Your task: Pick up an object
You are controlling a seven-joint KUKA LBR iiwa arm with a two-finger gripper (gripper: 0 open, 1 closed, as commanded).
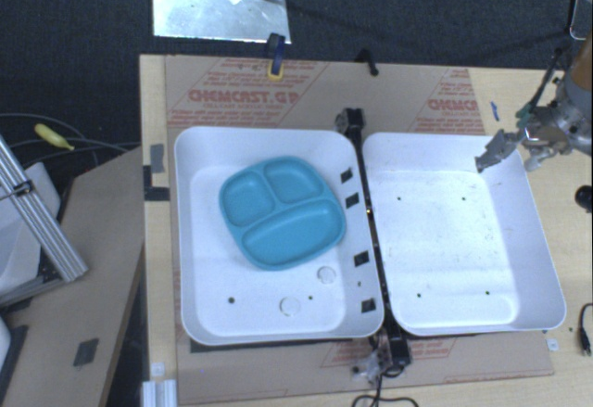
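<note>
counter (519,95): we see two white bins side by side.
left bin (199,303): blue plate (281,210) lies flat in the middle, the only object to pick.
right bin (537,285): bare.
jaws (508,147): over right bin's far right rim, well apart from plate; holding nothing; we cannot tell the gap.
risk: we judge the flat plate offers little grip, so a closure may slip off.

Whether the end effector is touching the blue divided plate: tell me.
Apart. The camera view shows the end effector above the right bin's far right corner, while the blue divided plate lies in the left bin, with the bins' divide between them.
</note>
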